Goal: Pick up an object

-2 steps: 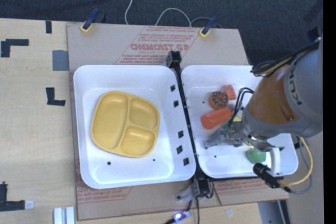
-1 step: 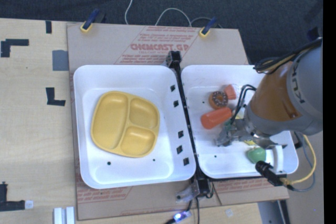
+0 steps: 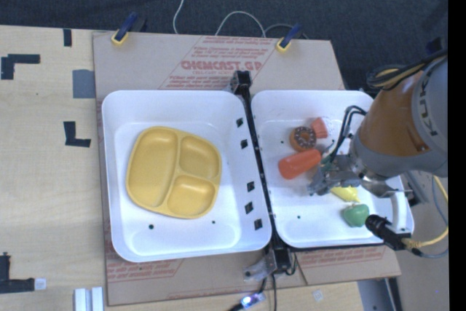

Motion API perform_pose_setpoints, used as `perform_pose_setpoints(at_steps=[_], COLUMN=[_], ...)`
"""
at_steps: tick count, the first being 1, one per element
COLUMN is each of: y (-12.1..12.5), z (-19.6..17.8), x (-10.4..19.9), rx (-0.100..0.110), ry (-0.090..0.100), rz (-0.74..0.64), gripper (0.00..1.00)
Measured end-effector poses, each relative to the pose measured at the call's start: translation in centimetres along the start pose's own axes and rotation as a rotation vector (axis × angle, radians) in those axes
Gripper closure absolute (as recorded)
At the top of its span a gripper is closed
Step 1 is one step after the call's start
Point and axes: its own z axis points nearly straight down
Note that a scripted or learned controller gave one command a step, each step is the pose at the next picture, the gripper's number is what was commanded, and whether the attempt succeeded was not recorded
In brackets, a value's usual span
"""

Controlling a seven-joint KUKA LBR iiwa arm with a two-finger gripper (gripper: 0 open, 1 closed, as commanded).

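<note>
The right bin (image 3: 291, 226) holds several small toy foods. An orange-red carrot-like piece (image 3: 298, 163) lies near its middle. A brown doughnut (image 3: 303, 136) sits just behind it, beside a small orange block (image 3: 319, 127). A yellow piece (image 3: 345, 193) and a green piece (image 3: 356, 214) lie toward the front right. My gripper (image 3: 322, 181) reaches down from the right, its tip between the carrot-like piece and the yellow piece, low over the bin floor. Nothing shows held in it.
The left bin (image 3: 120, 109) contains a yellow compartment tray (image 3: 173, 171). A black divider strip (image 3: 251, 156) runs between the two bins. The arm's grey and orange body (image 3: 397, 131) overhangs the right bin's right side, with cables (image 3: 408, 237) near its front corner.
</note>
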Motion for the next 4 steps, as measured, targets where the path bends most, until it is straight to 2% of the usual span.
perform_pose_setpoints(at_steps=[2, 3, 4], y=[0.5, 1.8, 3.4], z=[-11.5, -11.5, -9.8], x=[0.2, 6.3, 11.4], rx=[-0.003, 0.002, 0.004], ry=[-0.001, 0.002, 0.001], rz=[-0.001, -0.007, -0.005], gripper=[1.00, 1.00, 1.00])
